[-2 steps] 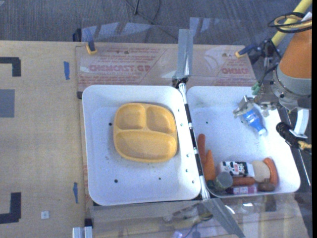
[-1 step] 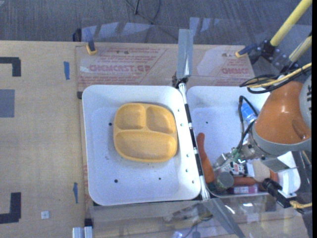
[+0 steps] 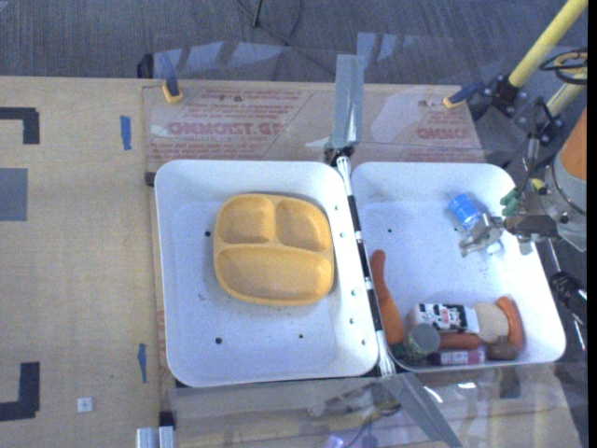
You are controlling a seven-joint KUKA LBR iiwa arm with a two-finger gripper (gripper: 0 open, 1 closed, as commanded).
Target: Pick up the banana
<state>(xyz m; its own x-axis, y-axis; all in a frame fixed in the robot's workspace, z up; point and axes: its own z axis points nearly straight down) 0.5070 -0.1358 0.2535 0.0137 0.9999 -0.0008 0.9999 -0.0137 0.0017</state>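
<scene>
Camera view from above the bench, looking down at a slant on two shallow white bins set side by side. My arm point(image 3: 571, 171) reaches in from the right, and my gripper point(image 3: 481, 236) hangs over the upper right part of the right bin point(image 3: 424, 180), its metal tip pointing left. I cannot tell whether it is open or closed, and nothing shows clearly within its grasp. A small blue object point(image 3: 462, 207) lies just up and left of the gripper, very near it; I cannot tell whether they touch. A long orange, carrot-like item point(image 3: 383, 292) lies along the right bin's left wall. Crowded against the near wall are a white bottle with a black label point(image 3: 451, 317) lying on its side, a grey round cap point(image 3: 424, 339), a red item point(image 3: 459, 342) and an orange-brown item point(image 3: 508, 327). I cannot tell which thing in this cluster, if any, is the banana. The left bin point(image 3: 182, 250) holds a yellow divided plate point(image 3: 274, 248) with three compartments, sitting near the middle. Flattened cardboard point(image 3: 242, 124) lies behind the bins, and a yellow pole point(image 3: 555, 31) slants across the upper right corner.
</scene>
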